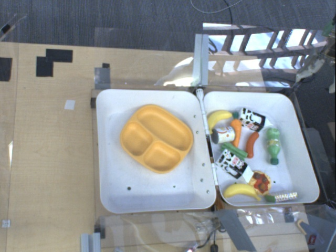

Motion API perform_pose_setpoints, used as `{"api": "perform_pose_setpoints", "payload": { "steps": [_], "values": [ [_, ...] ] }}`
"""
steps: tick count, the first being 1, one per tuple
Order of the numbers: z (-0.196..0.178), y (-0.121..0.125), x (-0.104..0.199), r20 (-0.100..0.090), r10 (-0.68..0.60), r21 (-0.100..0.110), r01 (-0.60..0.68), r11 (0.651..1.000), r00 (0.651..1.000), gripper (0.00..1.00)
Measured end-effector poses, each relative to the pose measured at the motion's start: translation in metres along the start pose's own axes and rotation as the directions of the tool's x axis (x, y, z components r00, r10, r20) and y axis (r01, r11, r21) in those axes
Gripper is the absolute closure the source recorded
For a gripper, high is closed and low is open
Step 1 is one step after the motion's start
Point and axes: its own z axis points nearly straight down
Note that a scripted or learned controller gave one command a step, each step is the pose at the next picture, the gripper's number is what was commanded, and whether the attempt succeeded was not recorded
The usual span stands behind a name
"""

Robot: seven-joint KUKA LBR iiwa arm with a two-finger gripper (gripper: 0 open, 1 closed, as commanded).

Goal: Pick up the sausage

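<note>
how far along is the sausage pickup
Done: nothing yet. The sausage lies in the right bin, between the carrot and the green bottle. In hand: nothing grips it. Left: the reach, the grasp and the lift.

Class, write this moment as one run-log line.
sausage: right bin, beside carrot | untouched | yellow plate: left bin

yellow divided plate (156, 137) in left bin (113, 193), banana (240, 191), green bottle (272, 144) in right bin (294, 114)
</note>
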Motion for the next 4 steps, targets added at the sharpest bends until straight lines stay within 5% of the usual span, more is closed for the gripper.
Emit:
{"api": "perform_pose_setpoints", "payload": {
  "steps": [1,2,4],
  "values": [
    [0.0,0.067,0.006,0.0,-0.19,-0.001,0.19,0.982,0.982,0.0],
    [-0.001,0.107,-0.022,-0.001,-0.104,-0.003,0.104,0.995,0.995,0.0],
    [-0.002,0.106,-0.02,0.0,-0.25,-0.004,0.25,0.968,0.968,0.0]
  ]
}}
